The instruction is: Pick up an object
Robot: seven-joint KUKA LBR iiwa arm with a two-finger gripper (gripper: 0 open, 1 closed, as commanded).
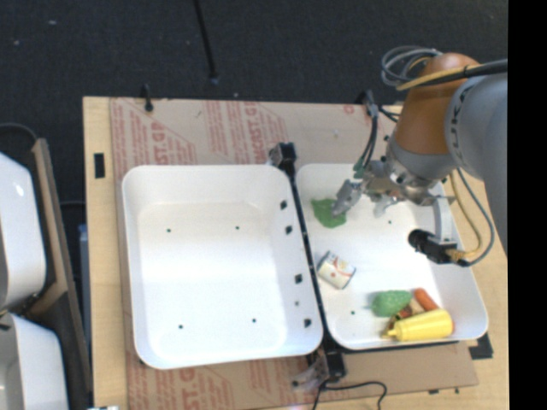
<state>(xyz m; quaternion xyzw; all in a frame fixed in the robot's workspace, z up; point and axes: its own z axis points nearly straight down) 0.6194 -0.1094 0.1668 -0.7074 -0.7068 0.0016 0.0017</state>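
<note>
My gripper (363, 195) hangs over the upper left part of the right bin (402, 336), below the orange wrist band. One grey finger (346, 197) reaches down to a green soft object (326, 212) lying near the bin's left wall, and touches or overlaps its right edge. The other finger (382, 198) stands apart to the right, with nothing between them. A small white cup-like item (336, 271) lies on its side in the bin's middle. At the front sit a green lump (391, 302), an orange carrot-like piece (424, 298) and a yellow bottle (421, 325).
The left bin (154, 331) lies beside the right one, parted by a black divider with clips (295, 229). A black cable and fitting (432, 244) hang from the arm over the right bin's right side. Brown cardboard (214, 131) lies behind both bins.
</note>
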